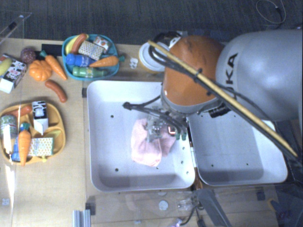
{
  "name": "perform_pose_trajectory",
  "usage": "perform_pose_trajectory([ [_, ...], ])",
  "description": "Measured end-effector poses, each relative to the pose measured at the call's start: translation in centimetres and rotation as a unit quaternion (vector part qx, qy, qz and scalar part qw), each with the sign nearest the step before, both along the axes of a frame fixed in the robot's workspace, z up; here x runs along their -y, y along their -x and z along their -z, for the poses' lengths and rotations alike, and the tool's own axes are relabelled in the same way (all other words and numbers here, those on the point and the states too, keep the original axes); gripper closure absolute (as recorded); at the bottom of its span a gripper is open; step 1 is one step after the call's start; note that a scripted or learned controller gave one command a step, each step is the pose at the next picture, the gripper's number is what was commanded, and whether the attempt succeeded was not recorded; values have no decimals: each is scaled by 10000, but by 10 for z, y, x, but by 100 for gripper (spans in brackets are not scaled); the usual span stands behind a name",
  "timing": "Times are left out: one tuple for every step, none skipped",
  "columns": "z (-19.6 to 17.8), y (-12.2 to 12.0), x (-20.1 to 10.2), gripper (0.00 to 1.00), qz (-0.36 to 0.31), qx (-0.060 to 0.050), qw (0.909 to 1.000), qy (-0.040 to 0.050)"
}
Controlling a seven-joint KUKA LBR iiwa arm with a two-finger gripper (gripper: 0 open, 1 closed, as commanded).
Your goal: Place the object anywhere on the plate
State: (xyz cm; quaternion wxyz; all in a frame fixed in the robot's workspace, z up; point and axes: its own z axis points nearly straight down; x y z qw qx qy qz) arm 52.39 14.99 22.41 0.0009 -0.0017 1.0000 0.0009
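Arm's grey shell reads "KUKA" (230,69) in black. The pincer (156,130) sits right over a pink cloth (149,148) in the left bin (102,141). Can't tell its grip state.

Left bin (102,141): floor open at left and bottom; pink cloth (147,145) occupies centre. Right bin (236,164): lower floor open, arm (246,74) overhangs its top.

Pale wooden bench (71,174) beneath, what looks like dark carpet (118,8) behind.
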Motion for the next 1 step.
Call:
perform_pose_trajectory([
  [0,0,0,0,0,4,10000,-1],
])
